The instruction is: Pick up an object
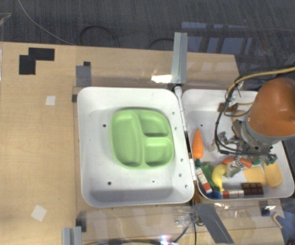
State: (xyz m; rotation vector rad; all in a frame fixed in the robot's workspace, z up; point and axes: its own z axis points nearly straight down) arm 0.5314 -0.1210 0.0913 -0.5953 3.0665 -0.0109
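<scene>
The right bin (203, 108) holds a pile of small items near its front edge: an orange carrot (198, 144), a yellow banana-like piece (218, 176), a brown chocolate bar (252, 189), a yellow block (254, 175) and a pale yellow piece (273, 175). My gripper (237, 165) reaches down under the orange wrist band (275, 108) into that pile, just right of the banana piece. An orange-red item (243, 162) lies right at its tip. The wrist hides the fingers.
The left bin (93, 137) holds a green divided plate (141, 138). A red and white tube (203, 177) and colored markers (232, 193) lie along the right bin's front. Cables (222, 121) loop off the wrist. Wooden bench surface spreads to the left.
</scene>
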